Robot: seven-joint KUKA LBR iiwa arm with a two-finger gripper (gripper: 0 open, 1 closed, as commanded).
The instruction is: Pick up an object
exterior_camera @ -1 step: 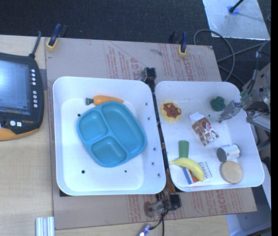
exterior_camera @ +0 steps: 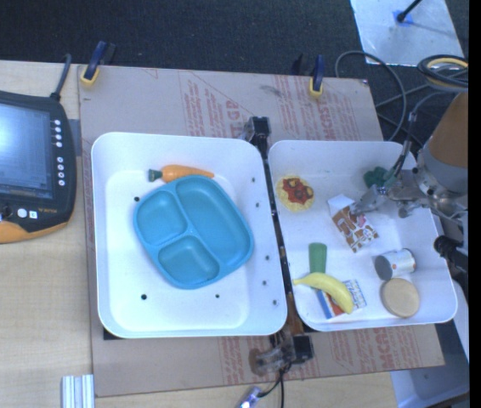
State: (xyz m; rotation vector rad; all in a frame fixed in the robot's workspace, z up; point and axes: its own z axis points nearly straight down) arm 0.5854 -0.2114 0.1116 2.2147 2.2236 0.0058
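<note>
The right bin holds a small round pizza toy, a printed snack packet, an upright green block, a banana lying across a flat card, a small silver can on its side and a tan disc. My gripper hangs low over the right bin's upper right part, just above the snack packet's far end. A dark green item sits right beside it. I see nothing held.
The left bin holds a blue divided plate and an orange carrot at the plate's far edge. A teach pendant lies left of the bins. Clamps and cables sit along the board's far edge.
</note>
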